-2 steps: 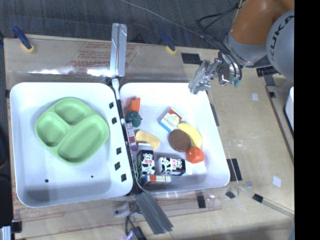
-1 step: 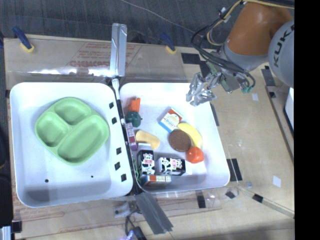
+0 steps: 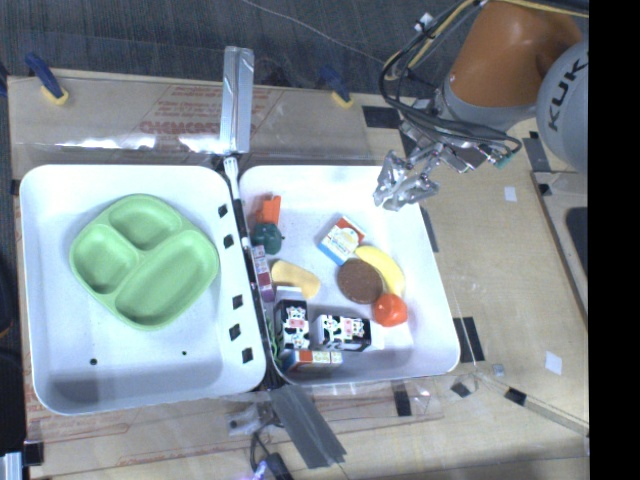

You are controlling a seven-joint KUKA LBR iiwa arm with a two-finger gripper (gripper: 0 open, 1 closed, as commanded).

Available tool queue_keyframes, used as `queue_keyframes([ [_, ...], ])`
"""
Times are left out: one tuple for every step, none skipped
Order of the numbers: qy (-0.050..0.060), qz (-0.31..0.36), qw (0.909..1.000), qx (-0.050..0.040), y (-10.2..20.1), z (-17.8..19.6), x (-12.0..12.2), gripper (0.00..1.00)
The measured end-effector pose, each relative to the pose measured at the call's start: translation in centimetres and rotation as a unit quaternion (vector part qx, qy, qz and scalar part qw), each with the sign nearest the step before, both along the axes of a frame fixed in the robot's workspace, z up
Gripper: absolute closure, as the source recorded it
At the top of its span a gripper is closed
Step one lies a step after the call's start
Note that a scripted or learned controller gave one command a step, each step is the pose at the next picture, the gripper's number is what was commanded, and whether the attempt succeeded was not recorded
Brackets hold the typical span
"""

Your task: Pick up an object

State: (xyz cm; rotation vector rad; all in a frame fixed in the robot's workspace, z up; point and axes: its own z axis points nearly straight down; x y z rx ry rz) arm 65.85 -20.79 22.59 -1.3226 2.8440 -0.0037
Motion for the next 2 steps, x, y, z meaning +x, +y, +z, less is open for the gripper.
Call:
queue_keyframes([
  [0.0,0.171,0.9852,-0.0009,0.01,0.09,0.01,1.0],
  [0.0,0.335,0.9422,-0.0015,0.03,0.44,0.0,1.0],
])
